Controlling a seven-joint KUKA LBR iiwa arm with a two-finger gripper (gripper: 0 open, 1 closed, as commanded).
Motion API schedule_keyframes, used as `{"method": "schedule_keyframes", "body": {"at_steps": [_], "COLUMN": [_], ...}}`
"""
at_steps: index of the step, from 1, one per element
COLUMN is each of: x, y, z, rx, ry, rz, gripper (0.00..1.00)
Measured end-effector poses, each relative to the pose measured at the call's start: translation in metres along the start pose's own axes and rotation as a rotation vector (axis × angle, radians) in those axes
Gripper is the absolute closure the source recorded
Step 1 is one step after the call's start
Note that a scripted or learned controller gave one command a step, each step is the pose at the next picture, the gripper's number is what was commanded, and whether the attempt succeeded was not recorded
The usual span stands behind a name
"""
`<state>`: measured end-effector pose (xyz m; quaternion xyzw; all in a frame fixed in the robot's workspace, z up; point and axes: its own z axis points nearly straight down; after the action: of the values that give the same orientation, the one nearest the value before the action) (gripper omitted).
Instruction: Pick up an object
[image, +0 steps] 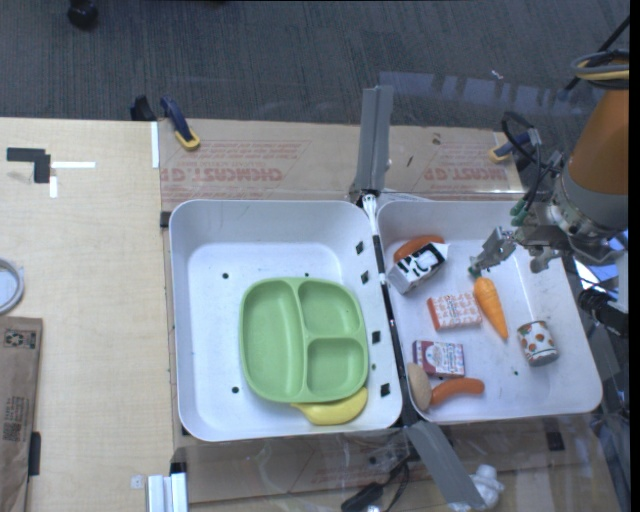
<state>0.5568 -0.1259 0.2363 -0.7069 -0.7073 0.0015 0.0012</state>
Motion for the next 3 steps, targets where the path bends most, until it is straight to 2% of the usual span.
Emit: {"method": "schedule_keyframes", "body": {"at_steps": [1, 2, 3], "x": [-0.020, -0.047, -0.013], "y": [0.006, 0.041, 0.033], "z": [0.099, 0.126, 0.133], "rx": [0.001, -0.002, 0.001], "ry": [0.001, 0.000, 0.001], "rz": [0.231, 0.270, 0.324], "gripper": [0.00, 0.00, 0.00]}}
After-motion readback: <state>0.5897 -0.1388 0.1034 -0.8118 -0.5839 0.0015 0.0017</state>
